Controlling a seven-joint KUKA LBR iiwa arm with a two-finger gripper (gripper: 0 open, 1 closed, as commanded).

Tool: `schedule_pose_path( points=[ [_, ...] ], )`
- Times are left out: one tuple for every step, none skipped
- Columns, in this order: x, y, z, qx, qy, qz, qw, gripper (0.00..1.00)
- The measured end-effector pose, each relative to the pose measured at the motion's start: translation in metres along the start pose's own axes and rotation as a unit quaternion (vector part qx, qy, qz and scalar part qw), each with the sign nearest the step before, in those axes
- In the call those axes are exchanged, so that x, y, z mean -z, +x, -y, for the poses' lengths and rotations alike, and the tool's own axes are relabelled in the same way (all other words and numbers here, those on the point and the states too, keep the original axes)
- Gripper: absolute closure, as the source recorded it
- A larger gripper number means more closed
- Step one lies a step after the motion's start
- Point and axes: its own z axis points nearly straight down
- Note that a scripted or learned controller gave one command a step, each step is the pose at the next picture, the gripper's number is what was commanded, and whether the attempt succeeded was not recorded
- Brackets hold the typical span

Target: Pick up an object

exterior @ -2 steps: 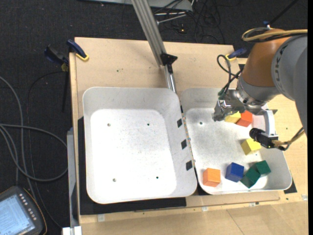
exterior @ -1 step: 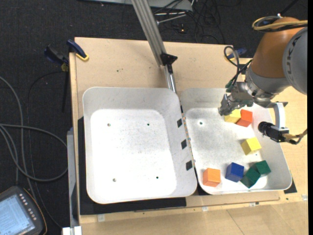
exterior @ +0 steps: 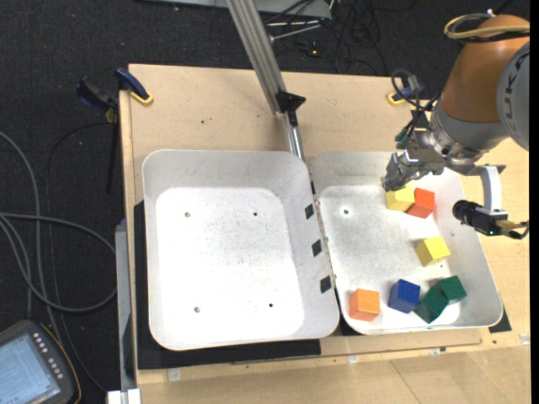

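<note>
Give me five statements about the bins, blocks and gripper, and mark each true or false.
1. All blocks lie in the right bin. True.
2. The gripper hangs over the left bin. False: it is over the right bin's far end, by a yellow block.
3. The blue block sits between the orange block and the green blocks. True.
4. There are three yellow blocks. False: two.
5. The red block touches the blue block. False: they lie apart.
</note>
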Motion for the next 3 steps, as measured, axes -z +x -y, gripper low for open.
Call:
schedule_pose_path(
  points=[
    [0.005, 0.064, -0.001, 0.003, 0.002, -0.002, 1.0, 1.0],
    [0.017, 0.116, 0.005, 0.003, 0.002, -0.001, 1.0, 1.0],
    [0.018, 0.175, 0.0, 0.003, 0.001, -0.001, 1.0, 1.0]
  ],
)
